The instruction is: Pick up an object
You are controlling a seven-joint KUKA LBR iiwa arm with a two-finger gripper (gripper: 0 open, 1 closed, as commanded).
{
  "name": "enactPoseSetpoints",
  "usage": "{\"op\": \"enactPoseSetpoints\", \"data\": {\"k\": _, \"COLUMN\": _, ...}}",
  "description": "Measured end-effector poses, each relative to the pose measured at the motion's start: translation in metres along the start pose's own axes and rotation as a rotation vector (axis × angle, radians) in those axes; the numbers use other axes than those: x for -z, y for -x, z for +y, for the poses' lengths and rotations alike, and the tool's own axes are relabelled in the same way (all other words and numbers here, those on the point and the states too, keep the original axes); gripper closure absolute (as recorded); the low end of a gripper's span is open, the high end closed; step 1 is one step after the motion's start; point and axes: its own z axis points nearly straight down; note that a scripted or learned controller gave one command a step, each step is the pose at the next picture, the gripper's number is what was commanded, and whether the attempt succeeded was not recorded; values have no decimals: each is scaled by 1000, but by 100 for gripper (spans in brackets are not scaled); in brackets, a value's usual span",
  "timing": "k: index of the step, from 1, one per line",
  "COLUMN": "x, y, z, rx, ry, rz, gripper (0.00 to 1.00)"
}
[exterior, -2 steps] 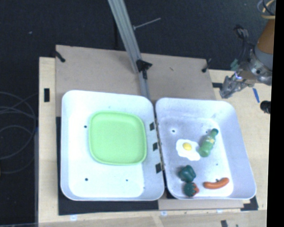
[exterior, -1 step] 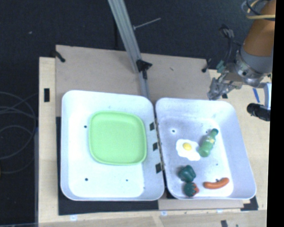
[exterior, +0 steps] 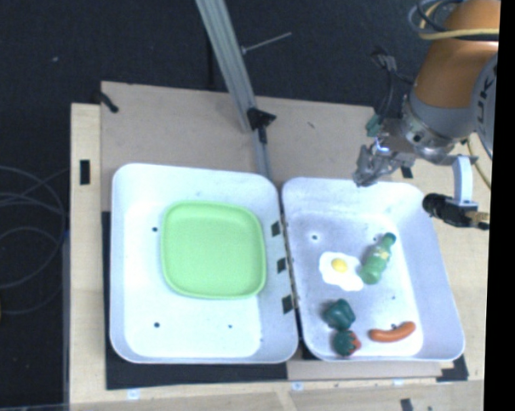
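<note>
We see a light wooden bench (exterior: 184, 129) on a dark, near-black floor (exterior: 95, 31). Taking the bench as landmark: a grey metal pole (exterior: 230, 59) slants up from its rear middle over the floor. Left of the bench, thin cables (exterior: 22, 224) loop on the floor. Black mat (exterior: 114, 375) edges show on the bench under its front-left part. Lighting looks even and overhead.

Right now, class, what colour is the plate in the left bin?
Light green, seen in the camera view: plate.
</note>
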Motion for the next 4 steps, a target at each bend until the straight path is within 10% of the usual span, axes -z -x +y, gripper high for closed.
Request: {"op": "enactPoseSetpoints", "data": {"k": 4, "x": -39, "y": -201, "z": -68, "rx": 0, "ry": -2, "rz": 0, "gripper": 100}}
